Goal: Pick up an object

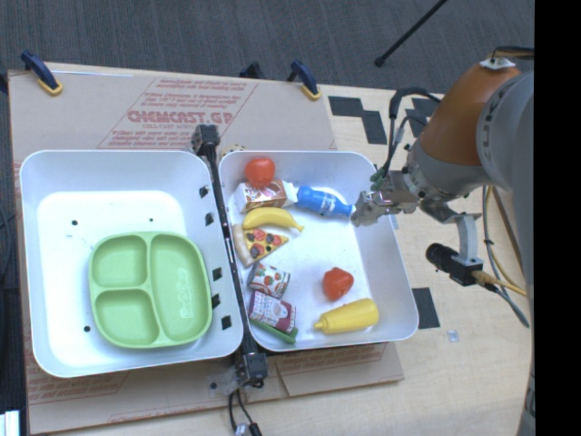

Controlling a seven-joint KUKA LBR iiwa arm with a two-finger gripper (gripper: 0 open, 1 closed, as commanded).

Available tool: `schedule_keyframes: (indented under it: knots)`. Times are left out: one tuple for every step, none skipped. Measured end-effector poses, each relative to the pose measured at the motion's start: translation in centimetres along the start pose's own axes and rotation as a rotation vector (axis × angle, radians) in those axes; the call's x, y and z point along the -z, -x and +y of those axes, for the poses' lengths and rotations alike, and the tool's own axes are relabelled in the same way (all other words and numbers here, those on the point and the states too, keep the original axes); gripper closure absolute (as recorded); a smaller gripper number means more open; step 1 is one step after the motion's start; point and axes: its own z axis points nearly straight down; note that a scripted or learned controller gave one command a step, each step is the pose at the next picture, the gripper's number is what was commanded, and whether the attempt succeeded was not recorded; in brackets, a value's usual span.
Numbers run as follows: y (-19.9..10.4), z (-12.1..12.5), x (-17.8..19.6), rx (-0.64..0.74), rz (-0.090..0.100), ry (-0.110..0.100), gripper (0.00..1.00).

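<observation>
While poised at the right rim of the right bin (392, 243), toward its far end, the gripper (370, 209) grips nothing visible; finger spread too small and blurred to read, so cannot tell. Nearest of the pickable things: the blue bottle (323, 201), lying on its side just beside the gripper, on the side toward the middle of the bin, long axis running roughly from the divider side toward the right rim and tilted a little down toward the gripper, its near end almost touching the fingers' position. Probably the likeliest target, judged from closeness alone. A grasp across the bottle's short width would call for fingers set crosswise to that axis, after a short shift inward from the rim. Elsewhere in the same bin: a red tomato (260, 170) at the far edge by the divider, a banana (271, 218) and a pizza slice (261, 242) along the divider side, two small packets (270, 298) toward the near corner, a red pepper (337, 282) near the middle, and a yellow mustard bottle (348, 316) along the near edge. In the left bin (45, 189), a green divided plate (150, 289), well apart from the arm.
</observation>
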Motion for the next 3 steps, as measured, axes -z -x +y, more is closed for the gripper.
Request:
schedule_keyframes:
  knots:
    - [-4.2, 0.4, -10.6, 0.002, 0.0, -0.003, 1.0]
    - [-0.4, -3.1, -2.6, -0.001, -0.001, 0.0, 1.0]
    - [0.0, -2.0, -1.0, -0.001, 0.0, -0.001, 1.0]
